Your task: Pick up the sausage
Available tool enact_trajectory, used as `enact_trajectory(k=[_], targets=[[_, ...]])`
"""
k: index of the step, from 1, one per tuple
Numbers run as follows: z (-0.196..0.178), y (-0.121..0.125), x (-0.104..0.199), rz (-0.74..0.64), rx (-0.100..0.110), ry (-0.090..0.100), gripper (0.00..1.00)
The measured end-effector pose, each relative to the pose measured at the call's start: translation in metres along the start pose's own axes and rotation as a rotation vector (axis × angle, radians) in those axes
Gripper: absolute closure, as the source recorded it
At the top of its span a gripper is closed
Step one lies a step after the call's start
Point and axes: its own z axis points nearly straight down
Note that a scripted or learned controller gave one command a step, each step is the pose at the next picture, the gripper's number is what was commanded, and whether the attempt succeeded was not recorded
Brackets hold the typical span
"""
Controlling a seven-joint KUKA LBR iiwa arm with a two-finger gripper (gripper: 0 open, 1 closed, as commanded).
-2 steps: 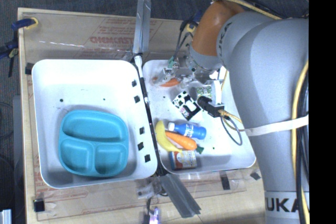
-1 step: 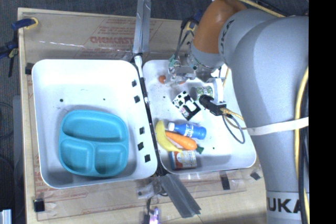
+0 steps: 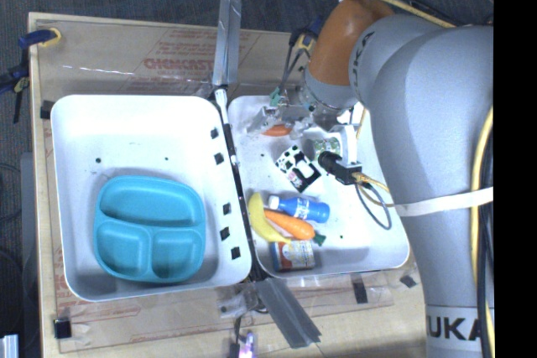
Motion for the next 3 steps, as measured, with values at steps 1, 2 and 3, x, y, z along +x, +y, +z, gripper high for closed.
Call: enact_trajectory(k=[1,2,3], targets=[[0.012,-0.002,-0.063,0.16,0.002,0.0,0.0],[0.012,-0.002,-0.062,0.16,0.002,0.001,0.0],[0.001,-0.001,-0.061,0.154,0.001,0.0,1.0]])
